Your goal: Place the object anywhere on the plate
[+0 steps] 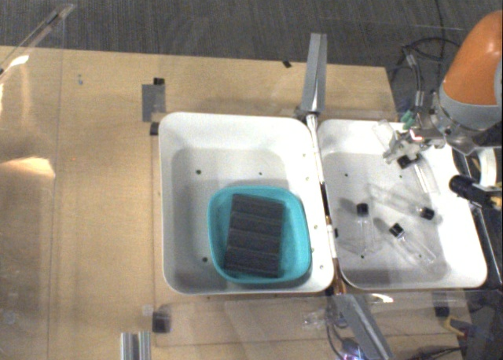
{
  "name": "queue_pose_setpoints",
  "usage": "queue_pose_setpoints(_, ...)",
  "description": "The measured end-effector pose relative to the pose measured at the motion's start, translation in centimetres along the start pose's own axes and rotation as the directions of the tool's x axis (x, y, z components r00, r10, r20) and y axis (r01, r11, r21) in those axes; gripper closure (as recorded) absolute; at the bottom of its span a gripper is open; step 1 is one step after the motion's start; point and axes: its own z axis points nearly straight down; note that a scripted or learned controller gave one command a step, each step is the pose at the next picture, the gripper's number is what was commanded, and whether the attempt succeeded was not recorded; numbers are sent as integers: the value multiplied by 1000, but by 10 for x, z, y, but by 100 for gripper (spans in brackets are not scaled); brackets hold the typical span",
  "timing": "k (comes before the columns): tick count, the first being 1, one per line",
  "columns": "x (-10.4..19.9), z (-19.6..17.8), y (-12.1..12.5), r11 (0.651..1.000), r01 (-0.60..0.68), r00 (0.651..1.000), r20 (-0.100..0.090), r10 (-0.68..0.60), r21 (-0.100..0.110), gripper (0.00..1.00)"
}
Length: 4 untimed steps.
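Trouble looms as the end effector [405,145], its grip state impossible to tell, hovers over clear plastic vials with black caps [393,230] in the right white bin [464,276]; transparent tubes could slip before reaching the teal square plate [295,217].

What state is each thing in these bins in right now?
Plate: flat in the left bin, bearing a dark ridged block.
Block: lying flat on the plate.
Vials: clear with dark caps, lying loose in the right bin.
Gripper: above the right bin's far edge.
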Motion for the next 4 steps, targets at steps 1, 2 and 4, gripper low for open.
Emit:
queue_pose_setpoints(1,84,5,-85,995,-97,995,-1,97,4,100)
queue_pose_setpoints(2,147,5,-29,1000,0,1000,-2,0,2,100)
queue_pose_setpoints(4,217,-16,-73,996,94,996,-3,-94,3,0)
